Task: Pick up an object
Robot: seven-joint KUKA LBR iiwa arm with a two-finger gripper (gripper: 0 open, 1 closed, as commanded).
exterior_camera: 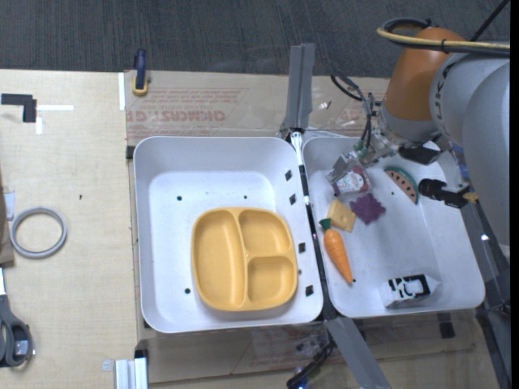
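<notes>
My gripper (350,167) reaches down from the grey and orange arm into the back left of the right bin (454,258). Its tip is right over a small grey, red and white packet (353,183), and I cannot tell whether it touches it. In front of the packet lies a purple bunch of grapes (369,209), with a yellow cheese wedge (341,215) beside it. An orange carrot (337,254) lies along the bin's left wall. A watermelon slice (401,182) rests to the right of the gripper.
A black and white block (409,287) sits near the right bin's front edge. The left bin (162,177) holds a yellow divided plate (243,258). On the bench at left lie a grey tape ring (36,232) and scissors (15,340).
</notes>
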